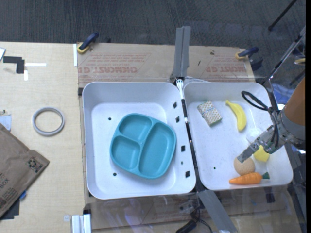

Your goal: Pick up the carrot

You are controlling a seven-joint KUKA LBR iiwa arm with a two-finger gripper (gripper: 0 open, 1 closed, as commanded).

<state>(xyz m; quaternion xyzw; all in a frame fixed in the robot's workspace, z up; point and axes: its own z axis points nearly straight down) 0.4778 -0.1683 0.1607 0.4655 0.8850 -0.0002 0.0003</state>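
Note:
The orange carrot [247, 179] with a green stub lies flat along the near wall of the right bin [214, 174], its green end pointing right. My gripper [246, 154] reaches in from the right and hangs low just behind the carrot. Its tip is over a tan round ball [244, 167] and beside a yellow lemon-like piece [263, 154]. The carrot lies apart from the gripper, with nothing on it.
In the same bin a banana [237, 114] and a patterned sponge-like block [210, 113] lie at the back. The left bin [97, 144] holds a teal divided plate [143, 145]. A tape ring [48, 121] and a brown bag [17, 166] rest on the bench at left.

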